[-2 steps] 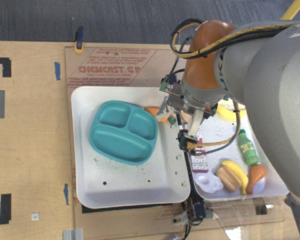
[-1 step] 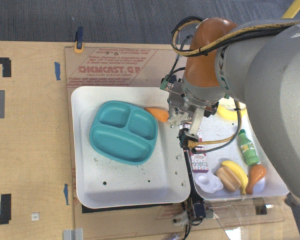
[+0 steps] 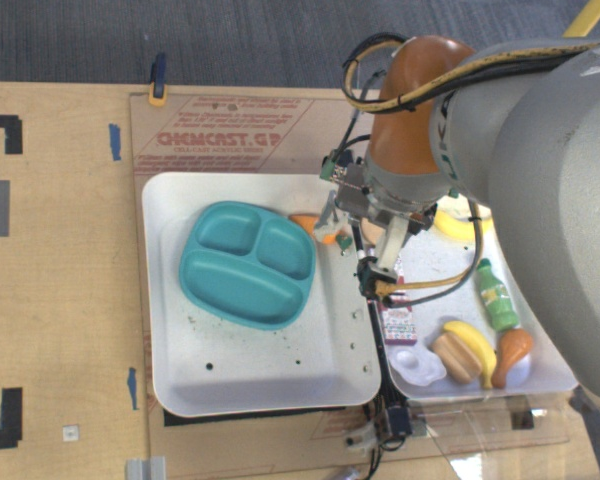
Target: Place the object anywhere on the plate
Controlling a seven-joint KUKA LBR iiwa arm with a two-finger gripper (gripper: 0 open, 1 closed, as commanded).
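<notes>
A teal divided plate (image 3: pixel 248 263) lies in the left white bin (image 3: pixel 180 368), toward its upper middle. My gripper (image 3: pixel 332 228) hangs at that bin's right side, just off the plate's upper right rim. It is shut on a small orange object (image 3: pixel 303 222), whose tip pokes out to the left of the fingers and nearly touches the plate's edge. The wrist and its orange band (image 3: pixel 415 98) rise above and to the right, hiding part of the right bin.
The right bin (image 3: pixel 545 368) holds a yellow banana-like piece (image 3: pixel 456 224), a green bottle (image 3: pixel 496 296), a hot dog (image 3: pixel 460 353), an orange-and-white toy (image 3: pixel 515 353), a pale piece (image 3: pixel 420 366) and a pink packet (image 3: pixel 396 320). A ridge divides the bins.
</notes>
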